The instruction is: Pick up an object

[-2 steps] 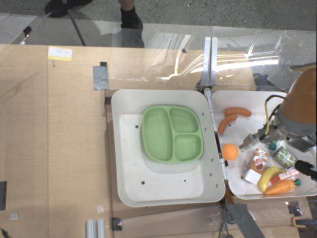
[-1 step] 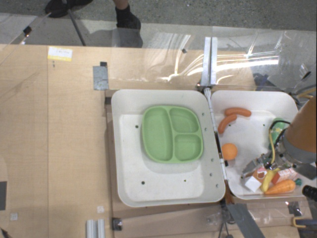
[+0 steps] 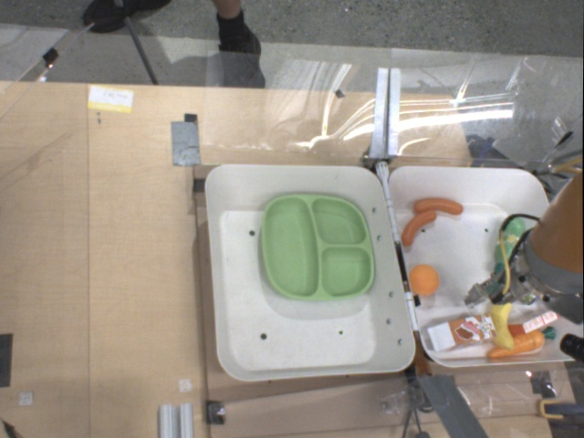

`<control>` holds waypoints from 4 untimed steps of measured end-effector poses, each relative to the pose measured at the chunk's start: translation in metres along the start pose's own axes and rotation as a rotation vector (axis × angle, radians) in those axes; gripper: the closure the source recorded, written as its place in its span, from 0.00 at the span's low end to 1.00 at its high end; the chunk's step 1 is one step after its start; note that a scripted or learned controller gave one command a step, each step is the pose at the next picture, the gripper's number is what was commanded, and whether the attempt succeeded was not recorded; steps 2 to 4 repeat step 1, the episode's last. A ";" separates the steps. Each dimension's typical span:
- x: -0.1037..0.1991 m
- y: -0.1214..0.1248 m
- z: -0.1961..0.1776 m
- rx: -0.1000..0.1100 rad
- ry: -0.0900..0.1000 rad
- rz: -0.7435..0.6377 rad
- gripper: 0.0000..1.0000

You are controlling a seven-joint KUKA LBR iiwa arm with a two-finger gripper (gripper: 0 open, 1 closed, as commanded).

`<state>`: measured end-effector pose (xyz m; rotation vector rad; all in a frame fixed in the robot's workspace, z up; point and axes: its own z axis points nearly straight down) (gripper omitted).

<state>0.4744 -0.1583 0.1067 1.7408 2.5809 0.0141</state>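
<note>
The arm (image 3: 561,245) reaches into the right bin (image 3: 474,185), its jaws (image 3: 500,292) low over the yellow banana (image 3: 501,325) near the front edge; from here I cannot tell whether they are open or closed, or gripping anything. An orange ball (image 3: 423,279) and two sausages (image 3: 429,215) lie nearby. A green divided plate (image 3: 318,246) sits in the left bin (image 3: 237,336) on the worktop (image 3: 91,245).
</note>
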 end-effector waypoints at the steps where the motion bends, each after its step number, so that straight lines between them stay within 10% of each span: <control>1: 0.010 0.057 -0.078 0.015 0.014 -0.051 1.00; 4: 0.010 0.057 -0.078 0.015 0.014 -0.051 1.00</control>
